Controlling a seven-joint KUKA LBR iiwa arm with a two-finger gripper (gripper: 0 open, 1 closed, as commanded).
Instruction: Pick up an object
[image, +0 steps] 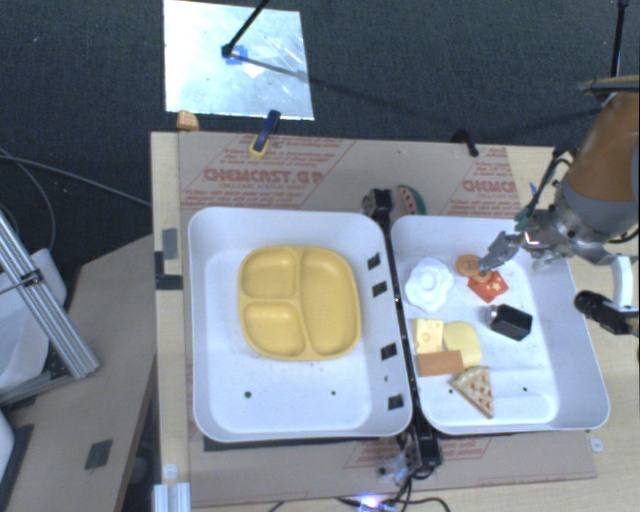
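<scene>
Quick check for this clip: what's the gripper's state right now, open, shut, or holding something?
Gripper: down in the right bin, at the red toy piece beside the orange round piece; open or shut cannot be told, no hold visible.

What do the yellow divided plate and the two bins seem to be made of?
The yellow divided plate looks like moulded plastic with a matte finish: uniform colour, soft rounded compartment edges, no glare. The left bin and right bin look like thin white formed plastic, smooth and slightly glossy, with rounded corners, though coated metal cannot be excluded.
</scene>
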